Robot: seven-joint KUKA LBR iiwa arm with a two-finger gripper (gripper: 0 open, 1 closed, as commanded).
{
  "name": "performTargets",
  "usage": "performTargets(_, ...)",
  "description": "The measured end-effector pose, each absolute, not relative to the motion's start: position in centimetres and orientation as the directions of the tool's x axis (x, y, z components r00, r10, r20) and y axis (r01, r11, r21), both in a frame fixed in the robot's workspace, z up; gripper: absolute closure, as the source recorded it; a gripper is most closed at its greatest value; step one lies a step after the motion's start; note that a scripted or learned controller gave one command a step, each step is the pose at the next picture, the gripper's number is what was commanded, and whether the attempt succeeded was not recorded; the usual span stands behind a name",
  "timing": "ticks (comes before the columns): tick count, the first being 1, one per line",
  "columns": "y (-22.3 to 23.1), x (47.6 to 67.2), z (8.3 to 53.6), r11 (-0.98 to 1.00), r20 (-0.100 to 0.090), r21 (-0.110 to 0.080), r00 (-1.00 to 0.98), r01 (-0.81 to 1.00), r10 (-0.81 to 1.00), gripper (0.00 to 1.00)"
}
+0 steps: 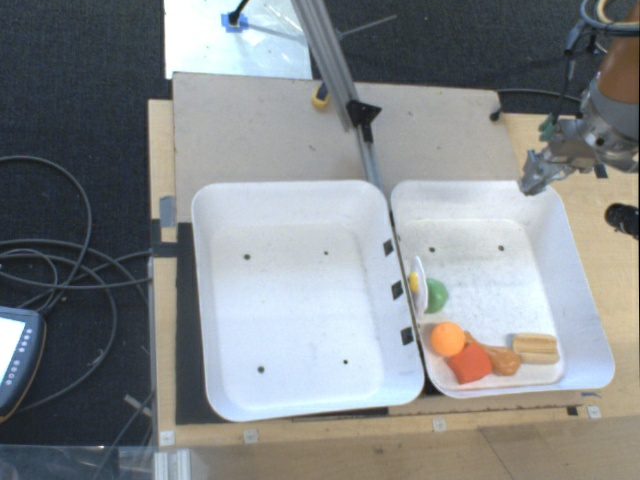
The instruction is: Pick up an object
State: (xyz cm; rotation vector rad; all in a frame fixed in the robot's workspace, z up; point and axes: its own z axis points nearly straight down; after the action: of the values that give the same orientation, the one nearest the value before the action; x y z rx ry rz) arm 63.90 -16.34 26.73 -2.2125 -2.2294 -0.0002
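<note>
Approach step, nothing picked yet. Gripper [533,182] hangs at the far right corner of the right bin [580,268], above the rim. Can't tell how the jaws stand, too small and blurred; nothing visible between them. Candidates all sit well away from the jaws, toward the near end: ball [447,339], red block [469,365], green piece [436,295], tan stick [535,347]. Next: traverse over one, descend, close. They're clustered, so the ball or stick looks cleanest.

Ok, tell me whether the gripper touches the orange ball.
Apart. The camera view shows the gripper over the bin's far rim, with bare floor before the orange ball.
</note>
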Motion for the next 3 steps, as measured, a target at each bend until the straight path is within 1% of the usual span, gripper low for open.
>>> performTargets(1, -11.4, 62.5, 27.3, 0.010, 0.002, 0.001, -0.010, 1.000, 1.000, 1.00)
performTargets(2, -6.3, 61.6, 26.8, 0.010, 0.002, 0.000, -0.010, 1.000, 1.000, 1.00)
performTargets(3, -1.4, 58.7, 25.4, 0.009, 0.003, -0.003, -0.009, 1.000, 1.000, 1.00)
